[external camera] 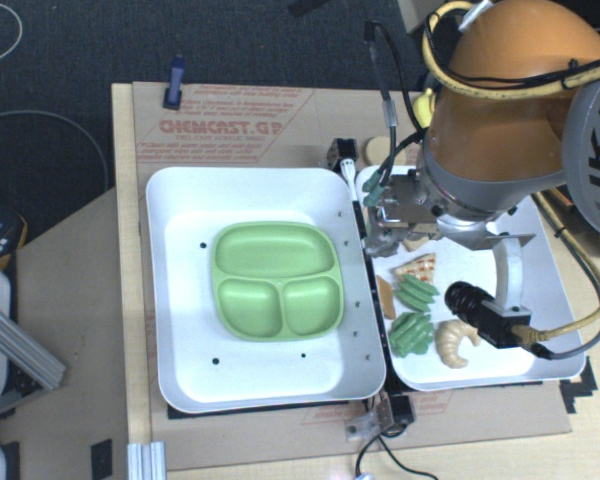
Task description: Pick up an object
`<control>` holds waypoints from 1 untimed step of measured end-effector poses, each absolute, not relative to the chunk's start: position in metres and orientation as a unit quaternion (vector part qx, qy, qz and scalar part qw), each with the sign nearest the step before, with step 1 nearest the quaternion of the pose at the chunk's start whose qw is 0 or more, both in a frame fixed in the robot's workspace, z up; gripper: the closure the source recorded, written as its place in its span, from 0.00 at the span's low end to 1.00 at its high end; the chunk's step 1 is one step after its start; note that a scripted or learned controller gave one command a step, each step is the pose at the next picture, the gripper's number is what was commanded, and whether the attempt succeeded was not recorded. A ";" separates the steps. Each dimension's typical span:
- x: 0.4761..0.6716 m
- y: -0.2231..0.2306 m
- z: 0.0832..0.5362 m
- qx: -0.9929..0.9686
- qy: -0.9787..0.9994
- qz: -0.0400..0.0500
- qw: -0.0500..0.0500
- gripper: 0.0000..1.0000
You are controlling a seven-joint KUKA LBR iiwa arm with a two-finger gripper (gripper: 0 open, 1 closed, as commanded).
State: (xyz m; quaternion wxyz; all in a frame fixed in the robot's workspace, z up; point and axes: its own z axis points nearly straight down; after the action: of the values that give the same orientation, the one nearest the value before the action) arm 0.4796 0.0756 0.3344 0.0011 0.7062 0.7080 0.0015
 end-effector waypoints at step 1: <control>0.480 0.102 0.496 0.705 0.709 0.007 0.004 1.00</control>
State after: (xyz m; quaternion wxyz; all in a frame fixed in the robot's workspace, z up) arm 0.4799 0.1021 0.4959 0.0043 0.7055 0.7087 0.0070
